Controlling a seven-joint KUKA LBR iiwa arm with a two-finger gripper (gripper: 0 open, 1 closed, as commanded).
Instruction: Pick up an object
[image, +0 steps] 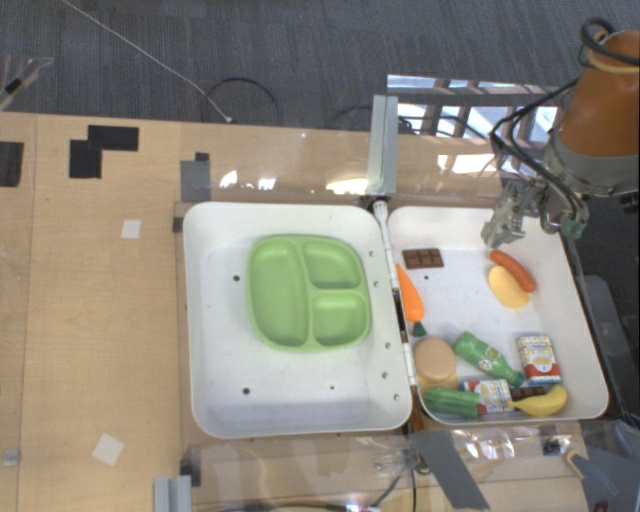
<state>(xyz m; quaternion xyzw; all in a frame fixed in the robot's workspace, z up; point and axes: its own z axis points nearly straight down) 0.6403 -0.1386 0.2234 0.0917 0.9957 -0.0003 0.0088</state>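
The arm reaches in from the right, its orange band at the upper right corner, and the gripper (503, 228) hangs over the far right part of the right bin (590, 350). The fingers (497, 232) point down and look close together with nothing seen between them, though they are small and blurred, so the gap cannot be told for sure. Just below and beside the gripper lie a red sausage (513, 270) and a yellow lemon (508, 288), touching each other. A brown chocolate bar (421, 259) lies near the bin's far left side, and an orange carrot (409, 294) lies along the left wall. Toward the near edge sit a tan round bun (435, 361), a green bottle (485, 358), a small printed can (537, 358), a dark green cucumber (452, 401) and a yellow banana (542, 402), crowded together, several of them touching. The left bin (225, 300) holds a green divided plate (308, 292), which lies flat near the middle. Both bins rest side by side on the wooden bench (90, 330).
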